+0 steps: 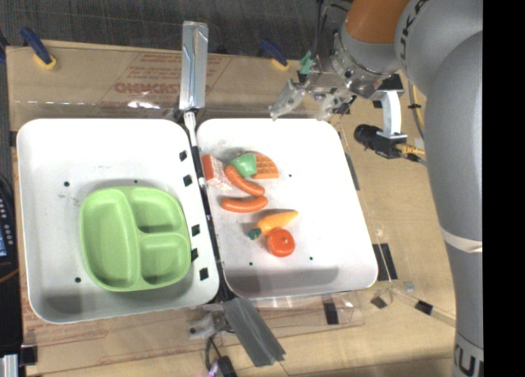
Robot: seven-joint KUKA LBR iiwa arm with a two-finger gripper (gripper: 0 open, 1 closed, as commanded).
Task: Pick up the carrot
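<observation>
Nearest the table's front edge, the right bin holds a small huddle of toy food. A red tomato lies closest, and touching it just behind is the carrot, orange with a green stub at its left end, lying roughly along the bin's width near the middle. Behind that lies a sausage, then a second one tilted against a green pepper and a waffle. They sit loose and jumbled, as if tipped in, so the carrot has a neighbour pressed to one side and likely wants a grasp across its free, narrow width. In the left bin a green divided plate rests flat. At the far edge of the right bin the pincer hangs above the rim, well apart from the carrot; its fingers look spread apart with nothing between them, probably poised before a descent.
</observation>
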